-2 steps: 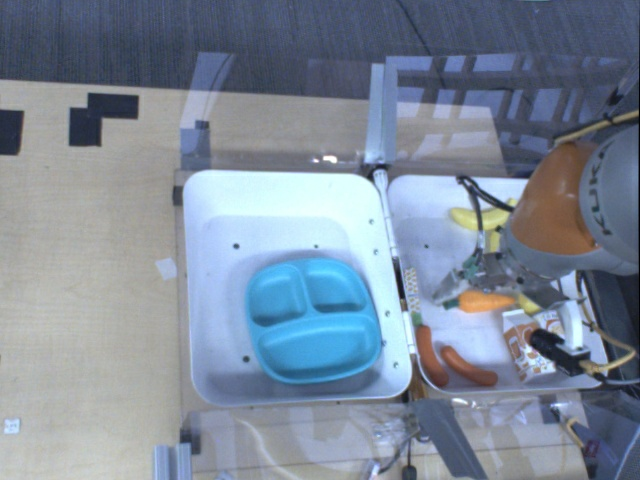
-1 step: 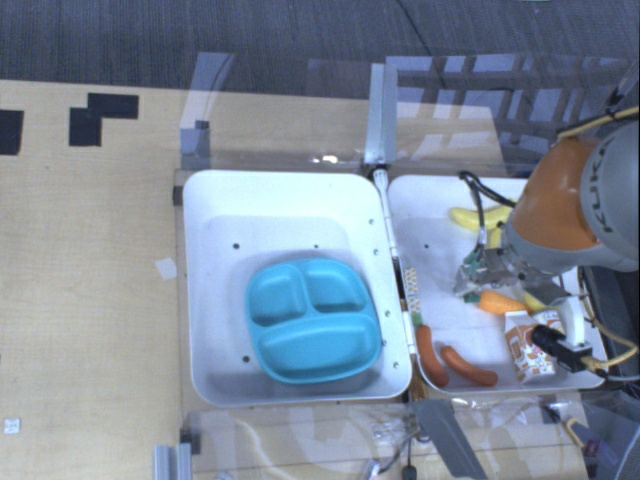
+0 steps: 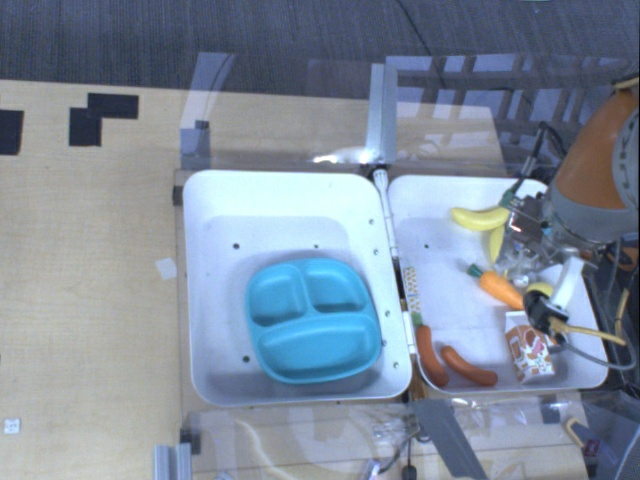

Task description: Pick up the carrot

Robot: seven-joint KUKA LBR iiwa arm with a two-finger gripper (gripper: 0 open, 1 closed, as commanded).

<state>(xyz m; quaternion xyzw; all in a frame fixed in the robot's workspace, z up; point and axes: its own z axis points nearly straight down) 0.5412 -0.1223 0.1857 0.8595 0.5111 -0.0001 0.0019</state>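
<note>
The carrot (image 3: 498, 287), orange with a green stub at its left end, lies slanted on the floor of the right bin (image 3: 440, 268), near the middle. My gripper (image 3: 520, 260) hangs from the grey wrist under the orange band, just above and to the right of the carrot's thick end and very close to it. Nothing visibly sits inside the gripper. Its tips blur into the clutter behind the carrot.
A banana (image 3: 479, 218) lies behind the carrot. Two reddish sausages (image 3: 432, 356) (image 3: 469, 366) and a small printed carton (image 3: 530, 352) rest along the front wall. A yellow piece (image 3: 540, 291) sits right of the carrot. The left bin (image 3: 215, 268) holds a blue divided plate (image 3: 313, 318).
</note>
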